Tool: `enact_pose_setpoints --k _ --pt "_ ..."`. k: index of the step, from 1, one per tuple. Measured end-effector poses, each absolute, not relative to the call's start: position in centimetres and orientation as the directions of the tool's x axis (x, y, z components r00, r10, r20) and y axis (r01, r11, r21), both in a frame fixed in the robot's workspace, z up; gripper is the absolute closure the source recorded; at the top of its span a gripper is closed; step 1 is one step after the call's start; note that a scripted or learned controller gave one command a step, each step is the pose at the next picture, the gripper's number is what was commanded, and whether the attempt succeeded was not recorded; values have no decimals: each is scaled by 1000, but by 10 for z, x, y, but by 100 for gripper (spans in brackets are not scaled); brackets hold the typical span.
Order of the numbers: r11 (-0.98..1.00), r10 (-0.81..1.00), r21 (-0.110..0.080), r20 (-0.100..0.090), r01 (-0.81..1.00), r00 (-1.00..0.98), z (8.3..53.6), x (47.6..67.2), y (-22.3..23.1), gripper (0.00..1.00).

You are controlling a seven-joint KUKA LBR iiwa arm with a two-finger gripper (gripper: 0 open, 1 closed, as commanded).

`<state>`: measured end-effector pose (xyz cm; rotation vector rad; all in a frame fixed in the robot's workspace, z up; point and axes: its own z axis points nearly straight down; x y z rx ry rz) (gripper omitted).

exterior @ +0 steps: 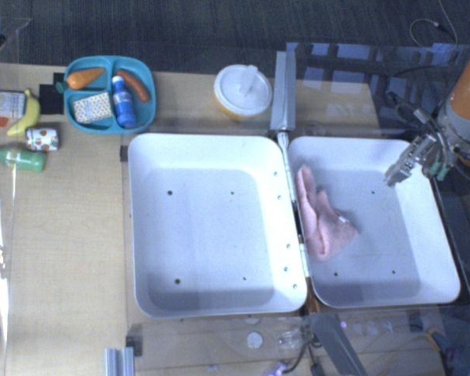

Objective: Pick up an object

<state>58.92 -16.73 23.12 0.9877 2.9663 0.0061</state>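
A crumpled pink cloth [321, 218] lies in the right bin [423, 284], against its left wall. My gripper [403, 168] hangs over the right bin's upper right part, well to the right of the cloth and apart from it. Nothing shows between its tips. The grey arm with its orange band enters from the right edge.
The left bin [211, 225] stands beside the right one. Beyond the bins are a blue divided tray [145, 81] holding toy food, a white lidded cup [244, 91], and small items at the far left: a banana, a can, a green bottle. Cables lie at the upper right.
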Motion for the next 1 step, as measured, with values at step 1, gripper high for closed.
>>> enact_pose_setpoints --k 1 --pt "800 600 9 -13 600 -800 231 589 -167 0"
